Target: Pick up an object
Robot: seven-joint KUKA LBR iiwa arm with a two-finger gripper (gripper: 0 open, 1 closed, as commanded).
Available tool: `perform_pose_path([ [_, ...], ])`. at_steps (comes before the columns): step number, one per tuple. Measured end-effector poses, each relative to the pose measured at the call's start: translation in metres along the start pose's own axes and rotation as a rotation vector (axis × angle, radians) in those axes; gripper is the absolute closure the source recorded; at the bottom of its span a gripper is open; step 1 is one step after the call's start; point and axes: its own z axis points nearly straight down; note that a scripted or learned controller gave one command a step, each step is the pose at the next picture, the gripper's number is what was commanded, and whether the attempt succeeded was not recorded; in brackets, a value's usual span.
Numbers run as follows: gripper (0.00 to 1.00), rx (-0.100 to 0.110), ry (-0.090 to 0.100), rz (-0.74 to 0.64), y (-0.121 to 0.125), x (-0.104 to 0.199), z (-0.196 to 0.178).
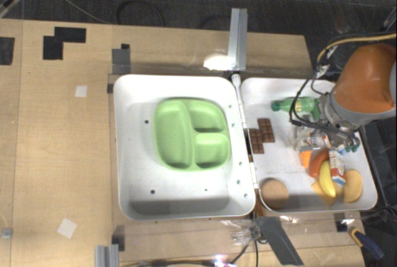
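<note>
Grey pincer (322, 138) hangs low over the right bin's (273, 95) clutter; its opening cannot be told.

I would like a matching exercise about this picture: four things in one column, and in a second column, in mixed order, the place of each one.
Things:
1. green divided tray
2. chocolate bar
3. green bottle
4. banana

Places:
A. right bin, near its front right corner
B. right bin, beside the wall between the bins
C. middle of the left bin
D. right bin, towards the back, next to the arm

Pairs: 1-C, 2-B, 3-D, 4-A
</note>
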Motion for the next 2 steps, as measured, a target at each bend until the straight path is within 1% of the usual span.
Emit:
perform_pose_path([
  [1, 0.0, -0.001, 0.001, 0.0, 0.0, 0.0, 0.001],
  [2, 0.0, -0.003, 0.013, 0.067, 0.001, 0.032, 0.014],
])
